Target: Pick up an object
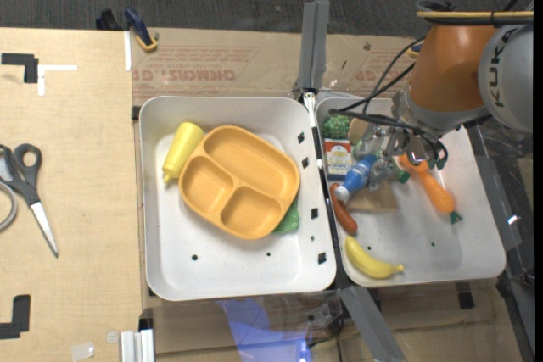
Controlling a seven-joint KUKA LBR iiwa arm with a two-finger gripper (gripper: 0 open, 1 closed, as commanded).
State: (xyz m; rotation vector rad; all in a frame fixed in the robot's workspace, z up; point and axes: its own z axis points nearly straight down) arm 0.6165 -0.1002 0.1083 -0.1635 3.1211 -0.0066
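My gripper (397,158) hangs low over the back half of the right bin (475,267), under the arm's orange band (450,68). A blue bottle (360,175) lies tilted just left of the gripper, its upper end close to or touching it. An orange carrot (436,187) lies just right of the gripper. Cables and the wrist hide how the gripper meets the bottle.
The right bin also holds a banana (372,261) at the front, a red sausage (344,214), a small carton (338,157), a green piece (338,125) and a brown piece (379,197). The left bin (229,271) holds an orange divided tray (238,181), a yellow bottle (181,150) and a green item (291,221). Scissors (30,191) lie far left.
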